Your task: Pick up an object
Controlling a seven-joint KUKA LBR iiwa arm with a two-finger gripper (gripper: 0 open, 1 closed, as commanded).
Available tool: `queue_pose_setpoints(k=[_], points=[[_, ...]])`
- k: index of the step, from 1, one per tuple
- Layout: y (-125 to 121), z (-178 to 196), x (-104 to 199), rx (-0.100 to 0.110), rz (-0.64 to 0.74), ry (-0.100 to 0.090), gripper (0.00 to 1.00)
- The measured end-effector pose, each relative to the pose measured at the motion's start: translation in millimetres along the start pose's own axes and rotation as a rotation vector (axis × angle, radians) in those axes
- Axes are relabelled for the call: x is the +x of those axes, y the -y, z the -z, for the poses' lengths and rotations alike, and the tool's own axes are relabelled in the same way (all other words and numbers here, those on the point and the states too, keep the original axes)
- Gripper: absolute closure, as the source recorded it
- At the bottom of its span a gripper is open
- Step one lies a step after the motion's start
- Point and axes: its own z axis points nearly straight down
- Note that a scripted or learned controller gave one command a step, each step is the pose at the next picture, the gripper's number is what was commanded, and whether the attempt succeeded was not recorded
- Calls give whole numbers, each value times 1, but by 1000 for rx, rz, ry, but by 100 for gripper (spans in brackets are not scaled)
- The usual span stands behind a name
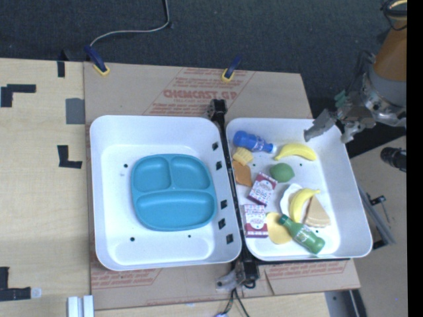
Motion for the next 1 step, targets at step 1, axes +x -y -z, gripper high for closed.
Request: queue_pose_setpoints(k=[1], points=[[-27,-142,32,3,0,-1,0]])
